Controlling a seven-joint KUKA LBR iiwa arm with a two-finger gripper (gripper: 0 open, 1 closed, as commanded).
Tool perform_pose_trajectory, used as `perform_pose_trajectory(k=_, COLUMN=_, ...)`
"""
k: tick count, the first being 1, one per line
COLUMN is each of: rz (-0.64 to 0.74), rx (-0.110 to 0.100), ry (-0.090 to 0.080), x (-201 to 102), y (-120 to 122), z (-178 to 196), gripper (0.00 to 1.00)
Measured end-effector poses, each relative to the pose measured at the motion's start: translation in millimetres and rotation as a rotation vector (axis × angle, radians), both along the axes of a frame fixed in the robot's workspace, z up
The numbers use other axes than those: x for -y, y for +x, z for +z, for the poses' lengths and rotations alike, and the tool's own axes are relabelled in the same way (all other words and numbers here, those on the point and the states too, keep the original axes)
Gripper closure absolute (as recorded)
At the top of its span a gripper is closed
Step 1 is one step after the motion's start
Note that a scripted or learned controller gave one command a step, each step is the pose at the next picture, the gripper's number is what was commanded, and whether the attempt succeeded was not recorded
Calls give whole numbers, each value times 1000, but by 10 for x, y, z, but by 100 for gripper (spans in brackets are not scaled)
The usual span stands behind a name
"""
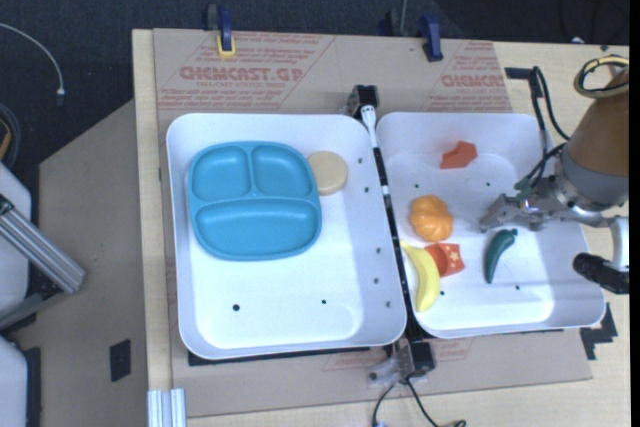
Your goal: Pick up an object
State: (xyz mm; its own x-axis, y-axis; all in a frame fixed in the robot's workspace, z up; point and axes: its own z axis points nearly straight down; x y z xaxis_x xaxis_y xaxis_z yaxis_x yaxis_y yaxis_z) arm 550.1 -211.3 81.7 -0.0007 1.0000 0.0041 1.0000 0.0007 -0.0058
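Observation:
My gripper (507,217) hangs over the right part of the right bin (520,310), reaching in from the right edge. A green pepper (497,254) lies just below it in the view, close to the gripper's tip; whether they touch is unclear. To its left sit an orange fruit (431,216), a small red piece (451,258) and a yellow banana (425,278) by the bin's left wall. An orange-red piece (459,155) lies toward the back of that bin.
The left bin (290,315) holds a blue divided plate (256,200) and a beige disc (328,172) beside it. A black rail (380,185) runs between the bins. The arm's orange band (605,140) stands at the right edge.

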Motion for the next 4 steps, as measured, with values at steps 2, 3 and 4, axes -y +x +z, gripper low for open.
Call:
perform_pose_trajectory(k=2, rz=1, rx=14, ry=-8, x=-16, y=43, z=772, gripper=100)
perform_pose_trajectory(k=3, rz=0, rx=14, ry=-8, x=10, y=-40, z=1337, gripper=100)
perform_pose_trajectory(k=4, rz=1, rx=13, ry=-8, x=10, y=-10, z=1770, gripper=100)
